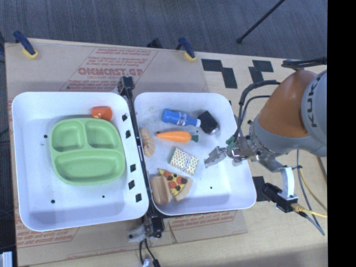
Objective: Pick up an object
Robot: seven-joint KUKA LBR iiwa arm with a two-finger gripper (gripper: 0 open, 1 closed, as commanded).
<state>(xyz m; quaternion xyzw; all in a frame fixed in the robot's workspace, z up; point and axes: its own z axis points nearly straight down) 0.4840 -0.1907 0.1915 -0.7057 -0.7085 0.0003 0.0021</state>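
Your gripper (216, 157) hovers just right of the patterned packet (183, 161); fingers probably apart, nothing between them.

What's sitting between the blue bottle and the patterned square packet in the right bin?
In the camera view, the orange carrot lies between the blue bottle above it and the patterned packet below it.

Bright even overhead light, faint soft shadows, mild glare on white bins (22, 149) (slightly soft focus throughout)
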